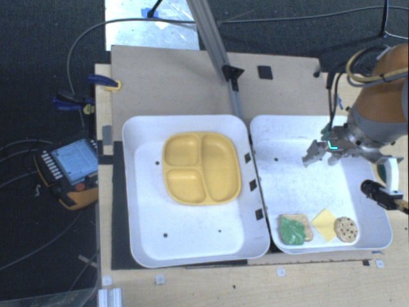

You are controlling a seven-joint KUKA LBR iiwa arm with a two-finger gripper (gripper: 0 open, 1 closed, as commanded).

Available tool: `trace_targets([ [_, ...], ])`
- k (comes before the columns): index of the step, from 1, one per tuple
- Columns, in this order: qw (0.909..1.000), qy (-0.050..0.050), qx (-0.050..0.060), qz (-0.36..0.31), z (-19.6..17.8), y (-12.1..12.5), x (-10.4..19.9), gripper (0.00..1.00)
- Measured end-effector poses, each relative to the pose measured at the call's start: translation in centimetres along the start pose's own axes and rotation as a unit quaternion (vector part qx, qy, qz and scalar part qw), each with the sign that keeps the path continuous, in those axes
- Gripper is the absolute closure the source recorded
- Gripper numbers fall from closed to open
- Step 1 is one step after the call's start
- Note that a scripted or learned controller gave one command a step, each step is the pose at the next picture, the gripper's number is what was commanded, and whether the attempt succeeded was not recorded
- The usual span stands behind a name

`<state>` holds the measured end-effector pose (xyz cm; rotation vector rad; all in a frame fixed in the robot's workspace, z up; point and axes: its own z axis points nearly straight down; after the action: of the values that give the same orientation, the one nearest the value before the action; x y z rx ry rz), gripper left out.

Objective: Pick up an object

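Two shallow white plastic bins [192,235] sit on the tan table [166,82]. A pale yellow divided plastic plate [201,168] is in the left one. The right holds a green-topped toast piece [294,229], a yellow cheese square [324,224] and a tan, dark-speckled round cookie [346,229].

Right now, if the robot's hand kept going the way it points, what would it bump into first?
Probably the bare white floor of the right bin. The hand points down and toward the left bin, with nothing under it; the food lies nearer the front. Height is hard to judge.
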<state>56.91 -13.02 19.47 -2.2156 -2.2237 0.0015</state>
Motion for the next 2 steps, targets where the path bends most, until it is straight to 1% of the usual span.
trace_targets([
  [1, 1.0, 0.0, -0.002, 0.0, -0.2, 0.1, 0.0, 0.0],
  [2, 1.0, 0.0, -0.001, -0.001, 5.6, 0.6, 0.8, 0.0],
])
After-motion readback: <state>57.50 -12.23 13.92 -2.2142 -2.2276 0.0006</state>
